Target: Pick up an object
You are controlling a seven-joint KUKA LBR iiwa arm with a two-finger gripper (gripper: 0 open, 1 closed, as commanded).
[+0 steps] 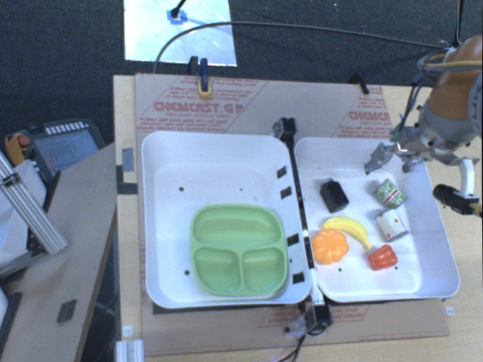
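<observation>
gripper [383, 157] hangs spread and empty at the right bin's far side, green-patterned cup [390, 193] just nearer, below it.

In the right half of the frame, the right bin [430, 277] holds six small objects: a black block [333, 195] near its centre-left, a green-patterned can [390, 193] on its side to the upper right, and a white carton [392, 224] just below the can. Lower down, a yellow banana [352, 228] curves beside an orange pumpkin [330, 246], touching it, with a red pepper [383, 258] to their right.
</observation>
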